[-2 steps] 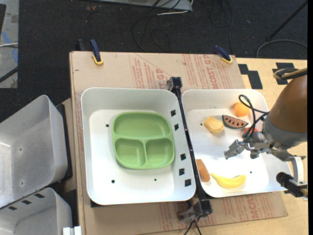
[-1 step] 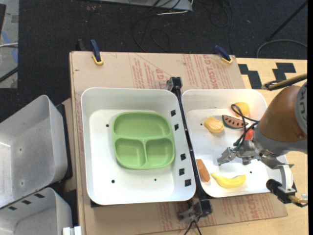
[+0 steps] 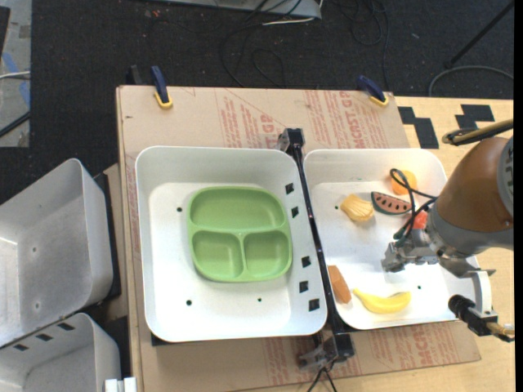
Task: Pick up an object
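The right bin (image 3: 425, 160) holds several toy foods: a yellow banana (image 3: 382, 301) near its front edge, an orange-brown sausage (image 3: 339, 284) at its front left, a pale yellow shell-like piece (image 3: 357, 208), a watermelon slice (image 3: 391, 203) and an orange piece (image 3: 404, 183) at the back. My gripper (image 3: 400, 258) hangs low over the bin's middle right, just behind the banana and apart from it. The arm's grey and orange wrist (image 3: 476, 198) covers the bin's right side.
The left bin (image 3: 163, 211) carries a green divided plate (image 3: 241, 233). A black divider (image 3: 304, 219) runs between the bins. Grey tubs (image 3: 45, 243) stand off the bench to the left. Clamps (image 3: 161, 88) hold the board's back edge.
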You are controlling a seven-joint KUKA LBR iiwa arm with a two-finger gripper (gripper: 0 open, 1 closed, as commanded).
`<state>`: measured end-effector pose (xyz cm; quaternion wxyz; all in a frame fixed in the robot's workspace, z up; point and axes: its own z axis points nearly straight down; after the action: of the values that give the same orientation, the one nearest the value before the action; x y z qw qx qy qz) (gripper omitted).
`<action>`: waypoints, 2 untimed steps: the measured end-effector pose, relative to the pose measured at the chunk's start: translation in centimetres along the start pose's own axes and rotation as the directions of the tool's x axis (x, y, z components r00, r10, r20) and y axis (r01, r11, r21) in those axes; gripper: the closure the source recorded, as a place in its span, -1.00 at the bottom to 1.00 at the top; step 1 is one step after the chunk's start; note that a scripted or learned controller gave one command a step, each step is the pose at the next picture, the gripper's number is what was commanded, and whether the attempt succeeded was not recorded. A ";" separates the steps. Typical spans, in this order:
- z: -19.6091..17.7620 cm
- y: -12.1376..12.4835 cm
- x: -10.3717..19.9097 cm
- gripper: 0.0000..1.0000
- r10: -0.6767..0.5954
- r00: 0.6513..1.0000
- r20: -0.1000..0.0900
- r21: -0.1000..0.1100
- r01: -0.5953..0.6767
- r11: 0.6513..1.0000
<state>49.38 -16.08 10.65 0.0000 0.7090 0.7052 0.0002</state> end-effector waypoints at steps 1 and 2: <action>-6.2 -0.1 0.3 1.00 -0.009 1.000 0.002 -0.005 0.009 1.000; -10.9 0.0 0.3 1.00 -0.009 1.000 0.002 -0.004 0.009 1.000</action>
<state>49.42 -15.76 21.57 0.0021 0.7058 0.7085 0.0009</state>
